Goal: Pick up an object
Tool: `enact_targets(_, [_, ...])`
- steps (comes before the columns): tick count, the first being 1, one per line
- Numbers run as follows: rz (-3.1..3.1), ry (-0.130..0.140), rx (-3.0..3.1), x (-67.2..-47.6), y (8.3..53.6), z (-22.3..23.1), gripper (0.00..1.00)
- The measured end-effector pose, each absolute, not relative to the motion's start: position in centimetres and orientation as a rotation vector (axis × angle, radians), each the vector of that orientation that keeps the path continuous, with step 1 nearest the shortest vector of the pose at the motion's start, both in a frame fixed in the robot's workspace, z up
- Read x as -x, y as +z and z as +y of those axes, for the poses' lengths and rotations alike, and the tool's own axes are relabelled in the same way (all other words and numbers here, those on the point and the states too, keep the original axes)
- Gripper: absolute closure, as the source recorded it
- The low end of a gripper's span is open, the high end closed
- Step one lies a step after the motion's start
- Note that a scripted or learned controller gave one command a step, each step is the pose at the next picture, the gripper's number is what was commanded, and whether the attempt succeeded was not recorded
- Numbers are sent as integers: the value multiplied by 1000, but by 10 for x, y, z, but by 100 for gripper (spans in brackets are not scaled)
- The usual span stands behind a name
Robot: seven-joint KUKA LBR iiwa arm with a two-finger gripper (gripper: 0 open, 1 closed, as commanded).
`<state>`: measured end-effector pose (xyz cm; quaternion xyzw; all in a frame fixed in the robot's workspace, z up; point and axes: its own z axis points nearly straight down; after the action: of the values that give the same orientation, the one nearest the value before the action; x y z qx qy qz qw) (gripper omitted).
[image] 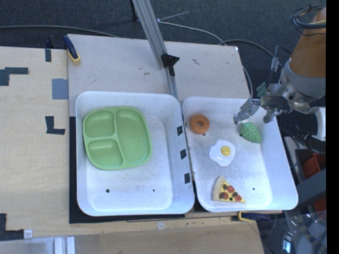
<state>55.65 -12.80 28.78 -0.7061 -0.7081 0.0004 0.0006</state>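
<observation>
White left bin (90, 194) holds a green tray (116, 137); right bin (275, 189): toy foods; end effector (256, 112) released.

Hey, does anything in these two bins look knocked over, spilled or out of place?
Nothing stands out. The green divided plate lies flat in the left bin. In the right bin, the orange donut, fried egg, pizza slice and green leafy piece lie apart. The gripper hovers by the green piece.

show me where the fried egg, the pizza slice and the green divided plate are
fried egg (223, 152), camera view, on its yolk
pizza slice (226, 191), camera view, on its topped middle
green divided plate (116, 137), camera view, on the ridge between compartments
</observation>
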Motion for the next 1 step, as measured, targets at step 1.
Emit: enact_targets(1, [-2224,2,2217,-556,288,-128,0])
